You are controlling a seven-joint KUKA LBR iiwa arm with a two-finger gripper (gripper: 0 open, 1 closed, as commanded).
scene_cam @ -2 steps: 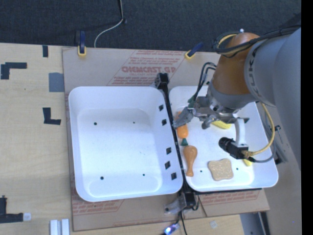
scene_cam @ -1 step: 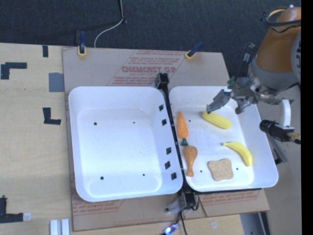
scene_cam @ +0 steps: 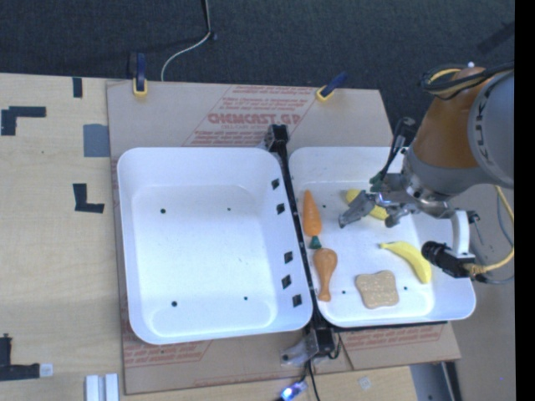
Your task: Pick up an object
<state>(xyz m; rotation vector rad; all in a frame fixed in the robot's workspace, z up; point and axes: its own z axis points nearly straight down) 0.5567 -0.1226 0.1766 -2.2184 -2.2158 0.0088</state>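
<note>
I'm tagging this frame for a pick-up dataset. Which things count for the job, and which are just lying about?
For the job:
gripper
carrot
drumstick
banana
cracker
yellow piece under the gripper
right bin

Lying about:
left bin
cardboard sheet
two clamps
white cable

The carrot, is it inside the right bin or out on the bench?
Inside: the carrot lies flat on the right bin floor, beside the divider.

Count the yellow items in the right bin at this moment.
2. One banana lies near the bin's right side, above the cracker. A second yellow piece sits under the pincer, partly covered, so its shape is unclear.
</note>
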